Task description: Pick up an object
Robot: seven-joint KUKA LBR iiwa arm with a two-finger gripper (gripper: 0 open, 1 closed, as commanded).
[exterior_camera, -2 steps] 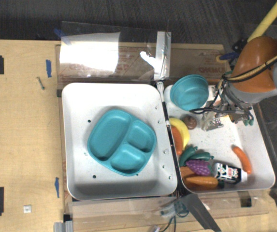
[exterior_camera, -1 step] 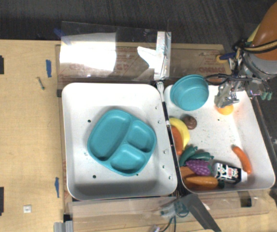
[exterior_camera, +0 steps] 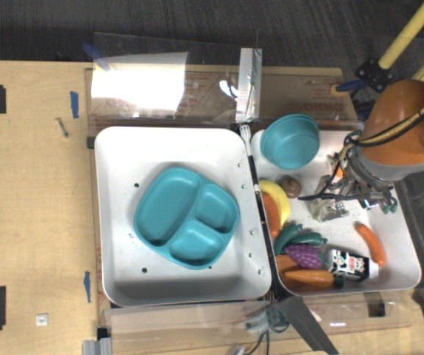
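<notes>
My gripper [exterior_camera: 335, 207] hangs low over the middle of the right bin [exterior_camera: 404, 261], under the orange band of the arm. Toys lie around it: a teal bowl [exterior_camera: 291, 140] at the bin's back, a small brown ball [exterior_camera: 291, 186], a yellow banana [exterior_camera: 274, 198] against the left wall, purple grapes [exterior_camera: 305, 256] with green leaves, an orange carrot [exterior_camera: 308, 278], a black and white bottle [exterior_camera: 351, 265] at the front, and an orange sausage [exterior_camera: 371, 243] to the right. Nothing can be made out between the fingers.
The left bin [exterior_camera: 115, 161] holds a teal divided plate [exterior_camera: 187, 216] in its middle. A metal divider [exterior_camera: 248, 83] stands behind the gap between the bins. A yellow pole [exterior_camera: 411, 24] crosses the top right corner.
</notes>
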